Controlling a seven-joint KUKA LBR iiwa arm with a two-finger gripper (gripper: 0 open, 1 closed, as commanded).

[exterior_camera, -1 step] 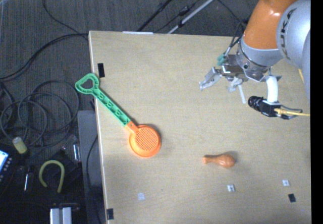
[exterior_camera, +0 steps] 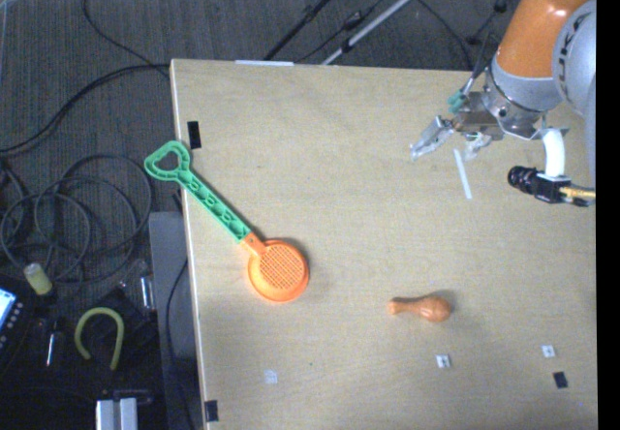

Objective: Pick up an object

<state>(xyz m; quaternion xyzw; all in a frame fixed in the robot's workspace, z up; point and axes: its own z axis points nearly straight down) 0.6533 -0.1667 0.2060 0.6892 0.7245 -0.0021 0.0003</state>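
The claw (exterior_camera: 433, 139) hangs at about two o'clock in the view, over the tan board (exterior_camera: 387, 225), its two thin metal fingers (exterior_camera: 424, 145) pointing toward nine o'clock, slightly spread, with nothing between them. Behind it, toward three o'clock, the grey wrist widens into the orange band (exterior_camera: 538, 26) of the arm. Just at five o'clock from the claw a short white stick (exterior_camera: 462, 173) lies on the board, and beyond that, at the right edge, a small black fitting (exterior_camera: 533, 180) hangs off the arm. Well apart from the claw, at six o'clock from it, a little orange club-shaped toy (exterior_camera: 422, 307) lies on its side, thin end toward nine o'clock. Farther off, at eight o'clock, lies a sieve (exterior_camera: 242, 236): its orange mesh head rests on the board, and its green handle runs toward ten o'clock, the loop end reaching past the board's left edge. Loose cables (exterior_camera: 68, 215) lie on the dark floor beyond.
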